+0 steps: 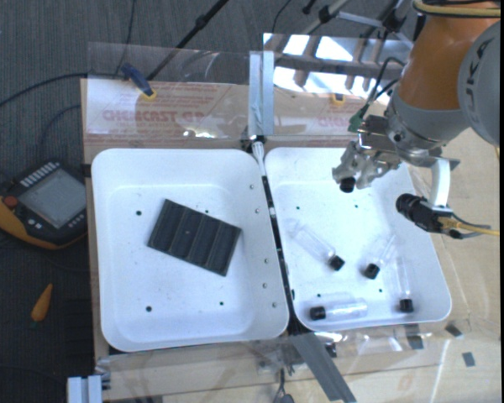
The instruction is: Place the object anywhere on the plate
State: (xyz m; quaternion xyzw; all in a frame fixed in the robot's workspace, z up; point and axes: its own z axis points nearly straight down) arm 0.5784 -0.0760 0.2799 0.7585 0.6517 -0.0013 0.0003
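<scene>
Roughly, dark plate (193,237) angled up-left to down-right

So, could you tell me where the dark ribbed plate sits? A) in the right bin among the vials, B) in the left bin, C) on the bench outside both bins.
B: the dark ribbed plate lies flat on the floor of the left bin, apart from the clear vials in the right bin.

Orange-rimmed handheld pendant (44,204) on dark floor left of bench; orange-handled tool (40,302) nearer; blue clamp (137,79) at bench's far-left edge.
</scene>
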